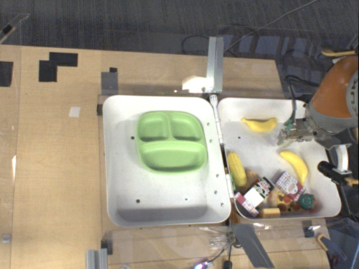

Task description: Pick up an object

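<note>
The right bin (pixel 235 112) holds several toy foods. One yellow banana (pixel 259 124) lies near its far wall and a second banana (pixel 295 165) lies toward its right side. A corn cob (pixel 236 170) rests along the left wall. My gripper (pixel 290 134) hangs over the right part of this bin, between the two bananas and just above the nearer one. Nothing is visibly held in it. The grey arm with its orange band (pixel 336 91) comes in from the right.
A green divided plate (pixel 170 140) lies in the left bin (pixel 120 200). Small boxes (pixel 256 195), a pink carton (pixel 286 182), a green and red piece (pixel 305 200) and a brown piece (pixel 269 210) crowd the right bin's near corner. Cables run behind the bench.
</note>
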